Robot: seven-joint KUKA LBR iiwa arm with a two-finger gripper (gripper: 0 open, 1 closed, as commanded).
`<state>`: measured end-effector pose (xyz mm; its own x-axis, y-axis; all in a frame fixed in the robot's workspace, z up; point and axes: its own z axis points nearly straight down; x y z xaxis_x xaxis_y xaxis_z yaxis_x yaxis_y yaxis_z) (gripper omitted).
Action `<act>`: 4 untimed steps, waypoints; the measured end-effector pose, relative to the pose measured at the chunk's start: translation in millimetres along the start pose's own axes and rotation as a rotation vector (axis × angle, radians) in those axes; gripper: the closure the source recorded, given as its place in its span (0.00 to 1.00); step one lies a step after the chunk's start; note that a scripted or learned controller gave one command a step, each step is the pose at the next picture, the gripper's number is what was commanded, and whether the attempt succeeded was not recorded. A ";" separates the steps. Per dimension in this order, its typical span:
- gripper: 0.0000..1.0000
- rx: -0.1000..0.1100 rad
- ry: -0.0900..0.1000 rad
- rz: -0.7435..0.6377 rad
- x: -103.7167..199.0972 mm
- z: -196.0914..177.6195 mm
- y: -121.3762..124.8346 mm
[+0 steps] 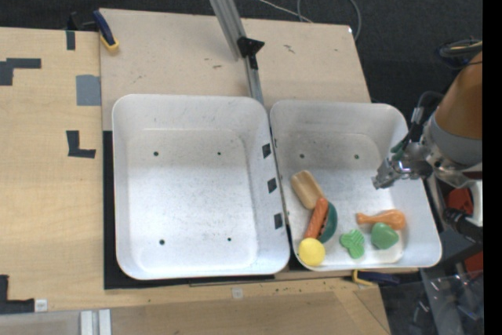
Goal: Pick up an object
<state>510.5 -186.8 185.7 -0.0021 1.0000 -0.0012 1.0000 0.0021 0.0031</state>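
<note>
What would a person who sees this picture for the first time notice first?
Most striking is the small heap of coloured toy foods in the near part of the right white bin: a round yellow lemon-like piece, a long orange carrot-like piece and a tan bread-like roll. Next is the grey metal claw, hanging over that bin's right side, above an orange piece and a green piece.
</note>
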 end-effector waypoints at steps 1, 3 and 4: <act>1.00 0.000 0.000 0.000 1.2 -45.6 8.7; 1.00 0.005 0.003 -0.004 96.6 -38.0 43.9; 1.00 0.005 0.003 -0.005 148.1 -36.8 54.5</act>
<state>564.5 -38.5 222.5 -0.0068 1.0000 0.0018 1.0000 0.0068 -0.0017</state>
